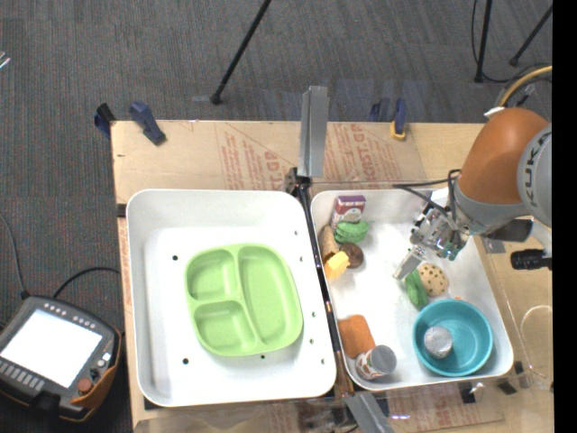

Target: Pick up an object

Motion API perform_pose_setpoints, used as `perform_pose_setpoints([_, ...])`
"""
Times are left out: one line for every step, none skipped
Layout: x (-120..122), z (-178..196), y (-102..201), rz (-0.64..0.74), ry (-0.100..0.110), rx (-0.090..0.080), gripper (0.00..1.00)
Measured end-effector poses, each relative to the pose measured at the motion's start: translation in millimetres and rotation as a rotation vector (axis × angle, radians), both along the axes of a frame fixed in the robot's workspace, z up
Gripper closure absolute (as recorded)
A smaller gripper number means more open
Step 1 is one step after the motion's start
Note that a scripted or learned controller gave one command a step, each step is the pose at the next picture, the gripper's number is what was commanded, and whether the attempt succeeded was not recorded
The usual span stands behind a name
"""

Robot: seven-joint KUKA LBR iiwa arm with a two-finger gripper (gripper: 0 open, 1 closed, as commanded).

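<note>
My gripper hangs over the right side of the right bin, reaching in from the arm's orange band. Just below and right of it lie a speckled tan cookie-like piece and a green item, touching each other. The gripper's tip is close to the green item's upper edge, and I cannot tell whether it touches it. Nothing shows held in the gripper.
A blue bowl with a grey object stands at the bin's front right. An orange block and a small can lie front left. A purple carton, green, yellow and brown pieces crowd the back left. The left bin holds a green divided plate.
</note>
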State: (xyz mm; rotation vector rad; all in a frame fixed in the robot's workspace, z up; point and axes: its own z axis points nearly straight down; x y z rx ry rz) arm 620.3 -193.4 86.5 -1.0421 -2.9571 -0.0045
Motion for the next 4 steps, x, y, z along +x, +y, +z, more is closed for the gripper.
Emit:
perform_pose_setpoints([-71.9, 1.5, -17.8, -0.006, -0.006, -0.004, 0.0])
perform_pose_setpoints([-2.5, 1.4, -0.8, -0.096, 0.001, 0.0, 0.0])
perform_pose_setpoints([4.0, 1.4, 105.6, -0.001, -0.006, -0.001, 0.0])
perform_pose_setpoints([4.6, 12.0, 104.0, 0.0, -0.007, -0.004, 1.0])
